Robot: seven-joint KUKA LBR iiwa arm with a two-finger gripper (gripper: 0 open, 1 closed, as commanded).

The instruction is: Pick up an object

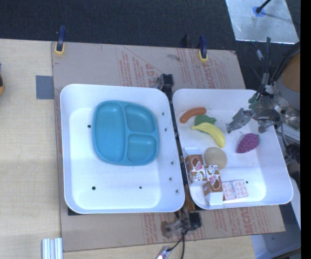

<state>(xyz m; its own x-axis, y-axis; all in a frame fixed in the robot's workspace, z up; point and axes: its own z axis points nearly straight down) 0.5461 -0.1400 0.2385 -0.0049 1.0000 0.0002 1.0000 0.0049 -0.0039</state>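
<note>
Overhead, 2 white bins sit side by side on a sheet of brown cardboard (144, 63) laid over the wooden bench (15, 144). Inside the left bin (74, 188) lies a blue divided plate (126, 133) with 3 compartments, toward the bin's far side.

Toy food is scattered through the right bin (277, 182). An orange hot dog (193, 114) lies at the far left, with a small green piece (205, 121) just beside it and a yellow banana (210, 132) touching that piece on its near side. A brownish round potato-like item (215, 156) sits nearer still, at the middle of the bin. Along the near edge are 2 brown-and-white cartons (204, 174) next to each other and a paler red-and-white carton (234, 190) to their right.

Reaching in from the right, the gripper (250, 122) hangs over the far right part of this bin with its 2 fingers spread apart and nothing between them. A bunch of purple grapes (247, 142) lies just near of the gripper, close to the right-hand finger, though contact cannot be judged.
</note>
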